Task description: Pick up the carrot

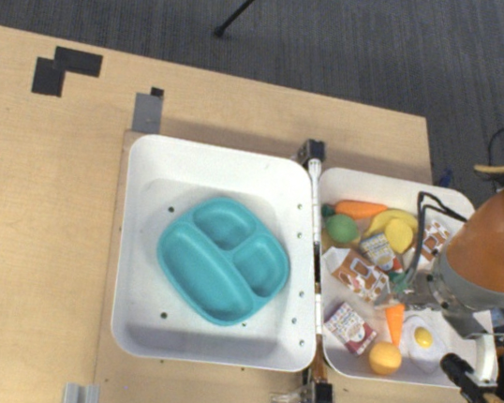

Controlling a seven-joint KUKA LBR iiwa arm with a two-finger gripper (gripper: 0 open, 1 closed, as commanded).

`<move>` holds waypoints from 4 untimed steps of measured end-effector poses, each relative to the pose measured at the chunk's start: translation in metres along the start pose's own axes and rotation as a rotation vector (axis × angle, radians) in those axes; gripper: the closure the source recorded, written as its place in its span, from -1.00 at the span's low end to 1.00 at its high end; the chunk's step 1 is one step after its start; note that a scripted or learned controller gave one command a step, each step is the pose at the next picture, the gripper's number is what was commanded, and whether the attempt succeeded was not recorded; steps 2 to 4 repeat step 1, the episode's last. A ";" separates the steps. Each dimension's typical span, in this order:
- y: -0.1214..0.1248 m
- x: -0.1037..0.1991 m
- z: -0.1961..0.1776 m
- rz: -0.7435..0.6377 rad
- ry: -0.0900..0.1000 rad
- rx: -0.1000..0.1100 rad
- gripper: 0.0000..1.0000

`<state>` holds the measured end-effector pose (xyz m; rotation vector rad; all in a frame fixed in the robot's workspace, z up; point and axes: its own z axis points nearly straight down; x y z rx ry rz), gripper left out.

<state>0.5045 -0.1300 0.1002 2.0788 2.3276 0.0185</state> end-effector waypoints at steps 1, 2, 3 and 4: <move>0.021 0.079 -0.085 -0.120 0.009 0.018 1.00; 0.021 0.079 -0.085 -0.120 0.009 0.018 1.00; 0.021 0.079 -0.085 -0.120 0.009 0.018 1.00; 0.021 0.079 -0.085 -0.120 0.009 0.018 1.00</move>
